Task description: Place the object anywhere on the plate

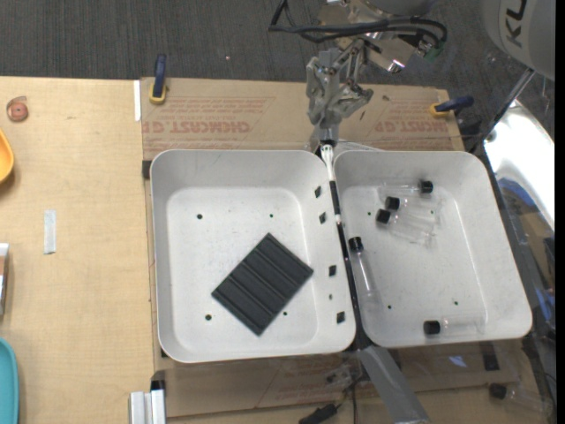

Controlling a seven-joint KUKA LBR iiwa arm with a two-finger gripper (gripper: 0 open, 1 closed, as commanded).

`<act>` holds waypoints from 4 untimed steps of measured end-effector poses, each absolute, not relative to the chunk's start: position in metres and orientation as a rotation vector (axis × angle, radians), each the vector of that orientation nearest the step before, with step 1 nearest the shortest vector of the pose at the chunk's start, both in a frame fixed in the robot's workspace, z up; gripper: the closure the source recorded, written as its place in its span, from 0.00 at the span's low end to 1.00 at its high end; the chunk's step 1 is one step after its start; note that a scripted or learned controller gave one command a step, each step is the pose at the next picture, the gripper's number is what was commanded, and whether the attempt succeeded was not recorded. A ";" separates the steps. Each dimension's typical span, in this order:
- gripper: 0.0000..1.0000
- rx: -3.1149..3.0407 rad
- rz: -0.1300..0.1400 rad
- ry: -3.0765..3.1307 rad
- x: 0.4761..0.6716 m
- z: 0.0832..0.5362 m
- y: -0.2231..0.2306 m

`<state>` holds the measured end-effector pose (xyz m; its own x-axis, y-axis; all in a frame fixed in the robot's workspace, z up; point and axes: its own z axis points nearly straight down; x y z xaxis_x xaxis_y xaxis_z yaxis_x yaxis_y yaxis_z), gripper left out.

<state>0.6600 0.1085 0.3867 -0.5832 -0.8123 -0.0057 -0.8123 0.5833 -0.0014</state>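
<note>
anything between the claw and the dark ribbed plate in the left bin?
Camera view: the claw hangs over the cardboard behind the bins; between it and the ribbed plate lie only the left bin's back rim and bare white floor.

Robotics lab, test bench setup. Two shallow white bins point(168, 237) side by side on cardboard sheet point(229, 117), sheet held by blue-yellow clamps point(159, 78) at back corners. Grey KUKA arm point(521, 16) at top right, bundle of black cables point(353, 32) hanging under wrist. Plain wooden table point(71, 237) at left. Dark carpet floor point(132, 16) behind. Bare metal frame point(146, 406) under bench edge.
</note>
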 end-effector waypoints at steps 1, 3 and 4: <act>1.00 -1.812 0.002 2.564 0.503 0.369 0.023; 1.00 -2.314 0.003 2.117 0.651 0.192 0.057; 1.00 -2.594 0.003 1.762 0.660 0.254 0.061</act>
